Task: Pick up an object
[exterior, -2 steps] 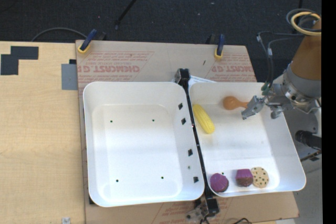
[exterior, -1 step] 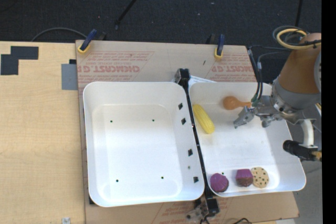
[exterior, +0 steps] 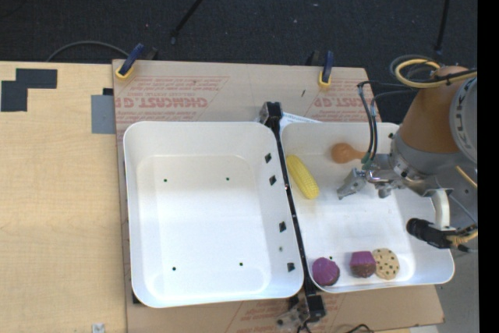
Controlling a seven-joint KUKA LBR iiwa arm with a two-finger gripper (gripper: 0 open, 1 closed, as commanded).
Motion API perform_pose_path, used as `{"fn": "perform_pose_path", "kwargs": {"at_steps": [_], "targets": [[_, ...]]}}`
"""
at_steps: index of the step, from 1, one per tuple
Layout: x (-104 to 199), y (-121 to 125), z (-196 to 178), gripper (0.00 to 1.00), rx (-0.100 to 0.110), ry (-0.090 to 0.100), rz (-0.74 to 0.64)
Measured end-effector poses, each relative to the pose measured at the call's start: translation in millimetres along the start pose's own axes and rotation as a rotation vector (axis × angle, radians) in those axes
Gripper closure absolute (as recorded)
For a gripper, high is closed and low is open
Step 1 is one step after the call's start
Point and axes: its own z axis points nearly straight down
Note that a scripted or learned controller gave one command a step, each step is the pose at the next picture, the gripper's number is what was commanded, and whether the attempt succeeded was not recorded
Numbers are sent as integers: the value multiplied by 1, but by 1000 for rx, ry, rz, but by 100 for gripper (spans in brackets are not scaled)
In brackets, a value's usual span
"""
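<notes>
Yellow corn cob sits at about 10 o'clock in the right bin, orange blob up at 12. Purple ball, purple block and cookie line up at 6. Claw hangs mid-bin with fingers spread, gripping nothing.

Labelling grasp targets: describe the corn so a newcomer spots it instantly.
Look in the right bin, along its left wall by the black divider. The corn lies there alone in the upper half, long and yellow; the other items are rounder and orange, purple or tan.
</notes>
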Motion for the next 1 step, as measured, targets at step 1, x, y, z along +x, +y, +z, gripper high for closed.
{"fn": "perform_pose_path", "kwargs": {"at_steps": [1], "targets": [[-1,1,-12,100,-4,-1,1]]}}
